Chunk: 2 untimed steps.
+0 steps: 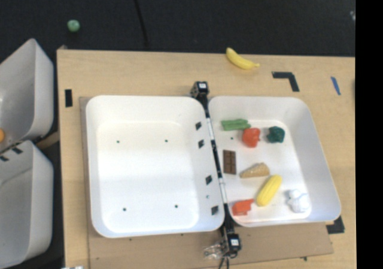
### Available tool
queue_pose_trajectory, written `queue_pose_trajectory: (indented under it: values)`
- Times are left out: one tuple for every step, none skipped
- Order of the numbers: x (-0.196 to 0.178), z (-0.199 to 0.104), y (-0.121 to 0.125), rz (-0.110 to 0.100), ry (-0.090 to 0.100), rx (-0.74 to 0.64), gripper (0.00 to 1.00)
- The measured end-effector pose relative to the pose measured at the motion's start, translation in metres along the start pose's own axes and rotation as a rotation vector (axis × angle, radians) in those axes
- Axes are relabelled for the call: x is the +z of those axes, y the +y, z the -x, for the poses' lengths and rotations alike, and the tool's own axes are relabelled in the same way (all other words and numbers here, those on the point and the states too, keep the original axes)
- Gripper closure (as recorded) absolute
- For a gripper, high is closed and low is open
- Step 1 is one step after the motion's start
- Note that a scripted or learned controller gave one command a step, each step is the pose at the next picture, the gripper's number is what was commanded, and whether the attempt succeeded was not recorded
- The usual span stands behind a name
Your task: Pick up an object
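At the near edge, a small black clamp sits at the foot of the seam between the two bins, with a twin at the far end. The left bin shows bare white floor with a few dark dots. The right bin holds all the loose pieces. Taking that bin as a clock face, an orange-red chunk lies at 7 against the near wall. A yellow corn cob lies just beside it at 6, tilted. A white lump is at 5. Near the centre rests a tan wedge, and a flat brown bar lies at 9 by the seam. Farther back come a long green pod at 11 and a red pepper just beside it. A dark green piece is at 1 — apart from the pepper. Outside the bins a banana lies on the bench, at 12 from the right bin. A green ball sits on the dark floor, well apart.
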State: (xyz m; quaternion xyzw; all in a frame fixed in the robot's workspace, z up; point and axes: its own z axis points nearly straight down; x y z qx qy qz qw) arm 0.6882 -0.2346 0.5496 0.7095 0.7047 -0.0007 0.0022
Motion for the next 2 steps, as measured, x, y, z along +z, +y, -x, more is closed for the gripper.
queue_pose_trajectory:
  values:
    - [0.173,-0.006,-0.001,-0.016,0.007,-0.005,1.0]
    - [-0.012,-0.006,0.001,0.018,-0.004,-0.01,1.0]
